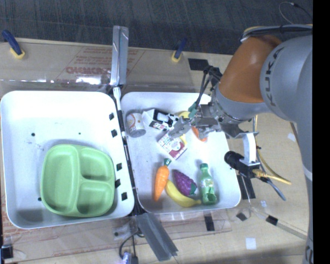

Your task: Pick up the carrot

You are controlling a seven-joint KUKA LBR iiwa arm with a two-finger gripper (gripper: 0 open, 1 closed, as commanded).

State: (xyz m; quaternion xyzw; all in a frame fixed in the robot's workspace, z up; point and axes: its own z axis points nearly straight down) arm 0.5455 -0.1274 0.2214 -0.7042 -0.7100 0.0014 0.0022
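Banana (180, 196) and eggplant (182, 181) lie just beside carrot (161, 183).

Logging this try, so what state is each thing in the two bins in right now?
carrot: lying loose in the right bin, not gripped
banana: lying beside the carrot
green bottle: lying on its side
can: tipped over
green plate: flat in the left bin
pincer: low over the right bin's far end

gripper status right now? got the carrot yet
gripper: over the far part of the right bin, open or shut cannot be told; the carrot lies apart from it near the bin's front.
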